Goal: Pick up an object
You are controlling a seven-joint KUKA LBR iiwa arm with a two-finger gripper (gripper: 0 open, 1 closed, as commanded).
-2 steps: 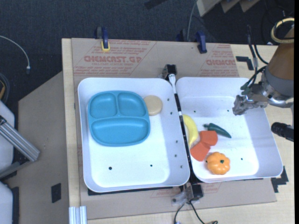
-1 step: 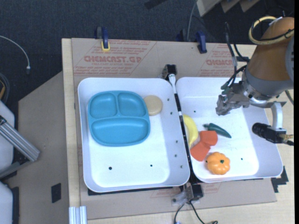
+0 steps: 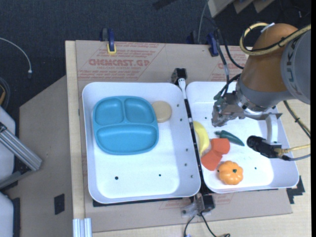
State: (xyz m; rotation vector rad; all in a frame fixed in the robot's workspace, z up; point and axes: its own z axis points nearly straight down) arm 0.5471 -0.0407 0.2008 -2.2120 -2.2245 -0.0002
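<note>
The grey and orange arm reaches in from the right and hangs its tool (image 3: 222, 120) low over the right bin (image 3: 207, 95); whether the tool is spread or pressed together cannot be told from this angle, and nothing is seen pinched in it. Just below the tool lies a slim dark green piece (image 3: 230, 137), the likeliest thing to pick. Crowded close to it are a yellow banana (image 3: 200, 136) against the bin's left wall, two red pieces (image 3: 216, 153), and an orange pumpkin (image 3: 230, 173) nearer the front. The risk is that crowding: a descent slightly off could land on the red pieces or nudge the flat green piece aside, closing on nothing. The left bin (image 3: 143, 172) holds a blue divided plate (image 3: 126, 124) with a pale round disc (image 3: 161, 111) just beside it. Both bins sit on a cardboard-covered bench (image 3: 133, 58) printed with red lettering, over a dark carpet (image 3: 49, 14).
</note>
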